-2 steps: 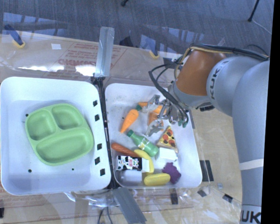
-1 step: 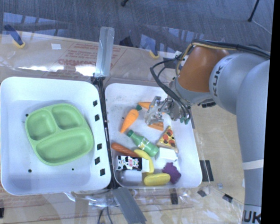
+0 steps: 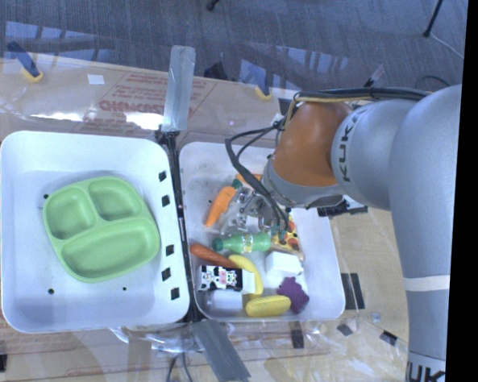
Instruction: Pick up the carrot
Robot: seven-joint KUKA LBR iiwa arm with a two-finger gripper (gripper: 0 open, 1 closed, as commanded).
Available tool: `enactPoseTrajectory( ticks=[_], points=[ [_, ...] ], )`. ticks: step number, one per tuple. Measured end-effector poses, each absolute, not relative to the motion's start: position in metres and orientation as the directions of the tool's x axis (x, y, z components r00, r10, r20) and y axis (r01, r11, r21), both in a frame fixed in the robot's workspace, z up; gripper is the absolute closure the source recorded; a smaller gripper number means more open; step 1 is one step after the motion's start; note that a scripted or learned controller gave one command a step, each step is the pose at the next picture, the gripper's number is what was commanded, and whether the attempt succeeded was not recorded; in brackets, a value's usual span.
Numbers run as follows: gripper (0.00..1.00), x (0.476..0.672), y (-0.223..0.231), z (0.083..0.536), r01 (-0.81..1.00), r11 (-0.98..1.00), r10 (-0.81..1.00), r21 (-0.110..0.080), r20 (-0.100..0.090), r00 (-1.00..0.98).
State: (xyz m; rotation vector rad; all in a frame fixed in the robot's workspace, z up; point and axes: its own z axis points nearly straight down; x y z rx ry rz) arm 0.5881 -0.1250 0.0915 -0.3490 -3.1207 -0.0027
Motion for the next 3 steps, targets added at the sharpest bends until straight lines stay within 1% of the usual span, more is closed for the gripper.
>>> enactPoseTrajectory(
  ticks=[1, 2, 3],
  points=[
    [1.0, 0.572, -0.097, 0.091, 0.461, 0.888, 0.461, -0.001, 0.004, -0.887],
    [1.0, 0.607, -0.012, 0.194, 0.651, 0.759, 0.651, 0.003, -0.003, -0.759],
    [1.0, 0.54, 0.012, 0.233, 0.834, 0.551, 0.834, -0.002, 0.002, -0.551]
  ],
)
